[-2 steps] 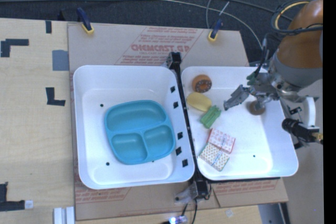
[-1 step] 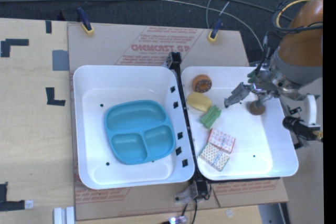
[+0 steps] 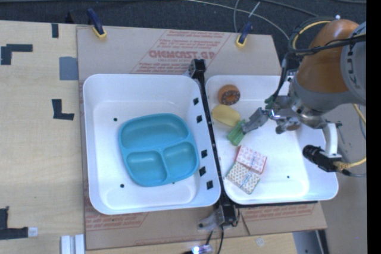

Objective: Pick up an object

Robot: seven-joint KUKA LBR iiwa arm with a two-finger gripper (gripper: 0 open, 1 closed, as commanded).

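Gripper [image 3: 257,121] low in right bin [image 3: 309,184], finger spacing impossible to tell, tip touching green block [image 3: 236,132] beside yellow lemon [image 3: 225,115]. Best centred over block before closing.

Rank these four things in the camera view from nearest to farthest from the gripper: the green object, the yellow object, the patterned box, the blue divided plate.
Measured from the gripper:
1. The green object, just beside the fingertips, toward the bin divider.
2. The yellow object, next to the divider, above the green one.
3. The patterned box, lower in the right bin.
4. The blue divided plate, in the left bin.
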